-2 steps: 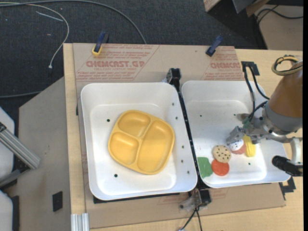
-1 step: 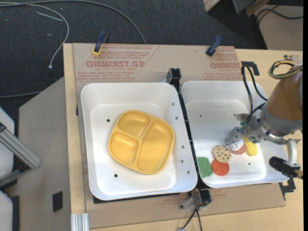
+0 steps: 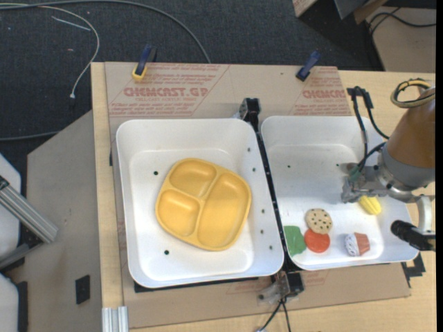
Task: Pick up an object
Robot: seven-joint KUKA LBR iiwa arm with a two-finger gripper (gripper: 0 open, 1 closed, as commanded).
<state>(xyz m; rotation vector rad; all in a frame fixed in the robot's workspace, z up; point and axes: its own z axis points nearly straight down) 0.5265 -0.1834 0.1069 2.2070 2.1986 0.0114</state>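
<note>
My gripper [image 3: 353, 187] hangs low over the right side of the right bin [image 3: 304, 151], under the grey wrist and the orange band [image 3: 415, 137]. A small yellow object [image 3: 371, 205] lies just below and right of the gripper, touching it or very close; I cannot tell whether it is held. Along the bin's front lie a round speckled cookie [image 3: 318, 220], a green piece [image 3: 294, 239], a red round piece [image 3: 318, 243] and a small red and white object [image 3: 356, 243].
The left bin [image 3: 135, 185] holds a yellow divided plate [image 3: 203, 203]. A black divider with clips [image 3: 250, 108] runs between the bins. Cables [image 3: 363, 116] hang beside the arm at the right bin's back right corner.
</note>
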